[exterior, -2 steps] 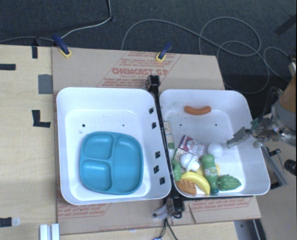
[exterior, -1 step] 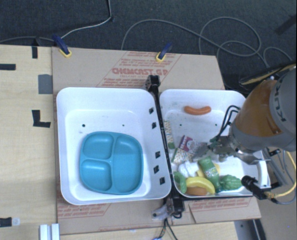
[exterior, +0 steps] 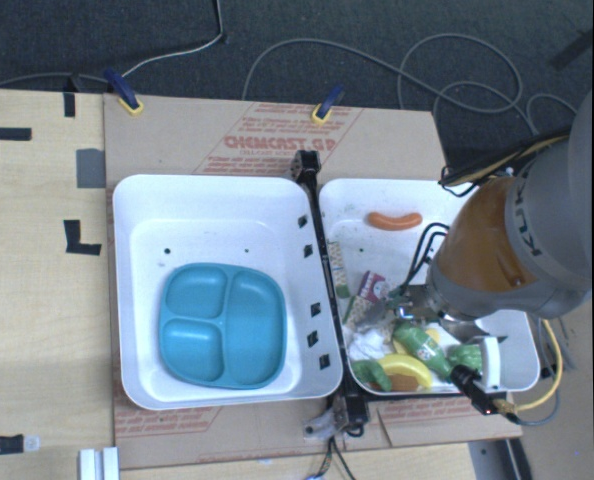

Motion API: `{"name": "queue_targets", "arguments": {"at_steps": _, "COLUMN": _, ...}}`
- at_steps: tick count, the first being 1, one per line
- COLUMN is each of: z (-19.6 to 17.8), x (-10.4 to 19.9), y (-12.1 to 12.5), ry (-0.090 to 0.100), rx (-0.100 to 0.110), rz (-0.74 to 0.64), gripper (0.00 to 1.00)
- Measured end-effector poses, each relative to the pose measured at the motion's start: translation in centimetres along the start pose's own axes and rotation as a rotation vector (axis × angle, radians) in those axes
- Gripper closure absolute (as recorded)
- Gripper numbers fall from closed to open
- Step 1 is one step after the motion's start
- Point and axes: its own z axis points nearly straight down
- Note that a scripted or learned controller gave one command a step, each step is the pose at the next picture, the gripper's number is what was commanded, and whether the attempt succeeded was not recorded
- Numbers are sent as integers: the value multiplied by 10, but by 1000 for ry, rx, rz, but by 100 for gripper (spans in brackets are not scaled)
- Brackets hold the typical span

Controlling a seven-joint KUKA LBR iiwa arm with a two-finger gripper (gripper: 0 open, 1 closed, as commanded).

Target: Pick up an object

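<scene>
From up here my hand (exterior: 409,320) is low in the right bin (exterior: 522,363), down among a heap of small toy food, but the wrist and the orange band of the arm (exterior: 497,248) cover it, so I cannot tell whether it is spread, closed, or has anything in it.

Just beneath and beside the hand lies the heap: a green piece (exterior: 417,342), a yellow banana-like piece (exterior: 407,370) nearer the bin's front wall, and another green lump (exterior: 372,373) beside that. They look like light, hard plastic, smooth and likely slippery, and packed so close that a grip on one may nudge its neighbours. Touching or apart, I cannot say for each.

My better target, I judge, is the sausage (exterior: 394,221), well beyond the hand near the far wall, lying alone on bare white floor. It looks light, stiff and rounded, so it could roll. Its long axis runs across the bin, one end toward the divider between the bins, the other toward the arm's side. I would take it at the middle, squeezing across the narrow width.

Farther off, past the divider, the left bin (exterior: 137,268) holds a blue sectioned plate (exterior: 222,325).
</scene>
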Motion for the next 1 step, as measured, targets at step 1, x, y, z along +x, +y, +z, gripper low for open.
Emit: {"name": "queue_targets", "arguments": {"at_steps": 1, "z": -12, "x": -3, "y": 2, "ry": -4, "rx": -6, "rz": 3, "gripper": 100}}
